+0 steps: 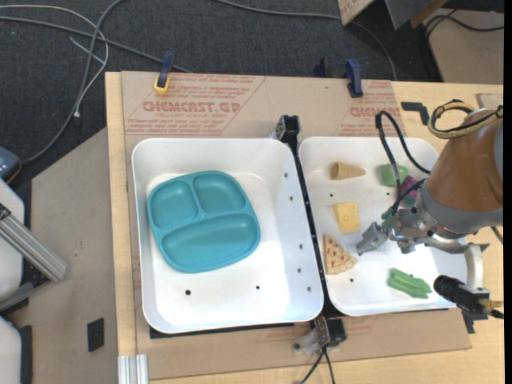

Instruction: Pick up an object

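In the right bin point(352, 301) lie a tan cone-shaped piece point(346, 170), a yellow cheese square point(347, 216), a pizza slice point(338, 256) and a green vegetable piece point(410, 283). A second green item point(391, 174) and a bit of magenta point(410, 187) show at the far side, partly hidden by the arm. My gripper point(387, 242) hangs low over the middle of this bin, to the right of the cheese and the pizza slice. Its grey fingers point(369, 239) are spread open with nothing between them.
The left bin point(160, 294) holds a teal divided plate point(204, 218). The arm's grey and orange body point(468, 178) covers the right bin's right side. Black cables point(388, 138) loop over the far rim. Blue clamps point(166, 69) grip the cardboard's far edge.
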Action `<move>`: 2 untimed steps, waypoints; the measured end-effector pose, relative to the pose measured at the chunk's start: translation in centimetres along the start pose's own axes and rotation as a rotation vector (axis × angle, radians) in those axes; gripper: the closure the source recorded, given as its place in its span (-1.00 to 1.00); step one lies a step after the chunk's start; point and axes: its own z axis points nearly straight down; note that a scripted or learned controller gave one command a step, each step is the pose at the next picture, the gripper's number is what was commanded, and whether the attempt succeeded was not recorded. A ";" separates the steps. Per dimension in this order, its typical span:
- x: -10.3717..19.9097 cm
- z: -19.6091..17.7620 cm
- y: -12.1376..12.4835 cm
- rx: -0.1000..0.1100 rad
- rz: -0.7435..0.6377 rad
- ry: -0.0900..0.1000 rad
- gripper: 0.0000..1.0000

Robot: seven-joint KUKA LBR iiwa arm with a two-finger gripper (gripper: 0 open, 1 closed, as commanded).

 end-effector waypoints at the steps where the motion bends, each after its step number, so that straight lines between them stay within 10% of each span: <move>1: -0.1 4.9 0.3 -0.012 0.001 -0.001 -1.00; 2: 0.0 4.3 0.3 -0.010 0.001 0.000 1.00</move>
